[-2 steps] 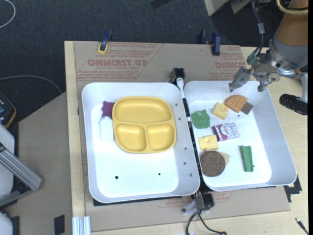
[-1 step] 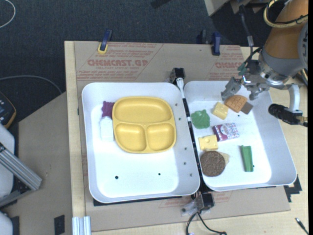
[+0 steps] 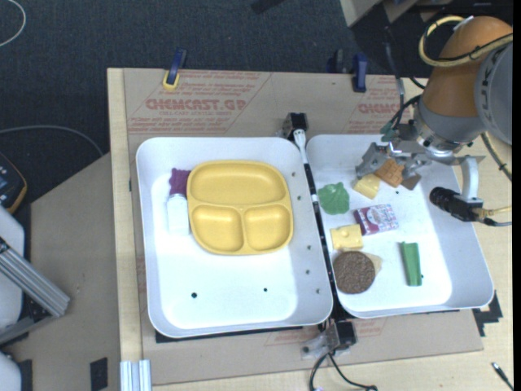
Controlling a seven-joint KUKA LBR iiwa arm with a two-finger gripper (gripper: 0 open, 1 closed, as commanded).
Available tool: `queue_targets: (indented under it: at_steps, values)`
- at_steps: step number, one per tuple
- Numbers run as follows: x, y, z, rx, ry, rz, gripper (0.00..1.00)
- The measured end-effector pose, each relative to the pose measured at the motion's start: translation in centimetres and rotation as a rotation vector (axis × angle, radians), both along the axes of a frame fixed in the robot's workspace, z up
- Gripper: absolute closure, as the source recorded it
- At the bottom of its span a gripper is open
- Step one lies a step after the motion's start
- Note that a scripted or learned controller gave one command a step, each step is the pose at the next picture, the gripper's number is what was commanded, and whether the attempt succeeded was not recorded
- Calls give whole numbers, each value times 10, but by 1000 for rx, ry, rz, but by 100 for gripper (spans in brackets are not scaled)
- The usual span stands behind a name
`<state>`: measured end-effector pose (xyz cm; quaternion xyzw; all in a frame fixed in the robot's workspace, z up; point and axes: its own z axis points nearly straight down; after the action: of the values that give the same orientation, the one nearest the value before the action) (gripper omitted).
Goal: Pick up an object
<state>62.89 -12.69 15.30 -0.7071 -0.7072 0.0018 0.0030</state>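
Grey two-finger gripper (image 3: 389,166): lowered into right white bin (image 3: 456,292), poised above tan wedge-shaped block (image 3: 388,173), presumably for picking; state of jaws could not be told.

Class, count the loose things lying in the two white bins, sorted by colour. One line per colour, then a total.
Yellow: 3, the tray, wedge and block
Green: 2, the lump and stick
Brown: 2, the disc and the piece by the gripper
Purple: 1, the item beside the tray
White: 1, the bottle
Pink and white: 1, the packet
Total: 10
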Motion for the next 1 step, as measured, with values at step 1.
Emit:
queue_targets:
  at_steps: [1]
  values:
    - [-3,4,-63,0,0,0,0]
